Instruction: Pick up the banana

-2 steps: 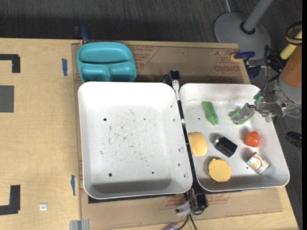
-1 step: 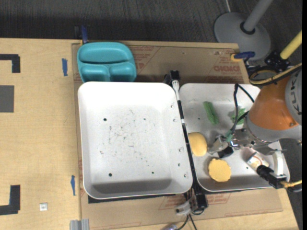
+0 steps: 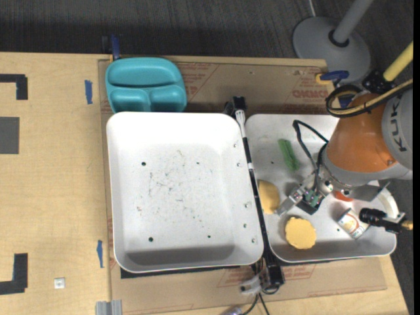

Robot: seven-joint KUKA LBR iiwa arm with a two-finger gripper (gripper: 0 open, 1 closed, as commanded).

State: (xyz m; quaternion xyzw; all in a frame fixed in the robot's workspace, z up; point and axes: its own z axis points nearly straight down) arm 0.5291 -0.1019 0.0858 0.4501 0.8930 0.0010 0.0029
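Orange-banded arm (image 3: 367, 143) bent over right bin (image 3: 387, 245); claw (image 3: 303, 199) low beside banana (image 3: 268, 196), grip state unclear.

Bench (image 3: 52, 176); two white bins (image 3: 177, 189); teal tray (image 3: 146, 84)

Two white bins: left bin (image 3: 177, 189) flecked with faint dark scuffs and a few small black dots; right bin (image 3: 269, 133) plain white, greyer in shadow. Between them a black strip (image 3: 249, 176). Teal tray (image 3: 146, 84) above the left bin. Bench (image 3: 52, 176) pale tan with black squares and blue tape marks; cardboard (image 3: 262, 77) brown with red print. Arm (image 3: 364, 143) grey with orange band, black cables, a yellow hose. In the right bin: pale yellow lump (image 3: 268, 196), deeper yellow disc (image 3: 300, 233), green stick (image 3: 289, 154), small white bottle (image 3: 350, 223) with red-orange label. Floor dark grey carpet (image 3: 197, 12); light grey stand base (image 3: 331, 41).
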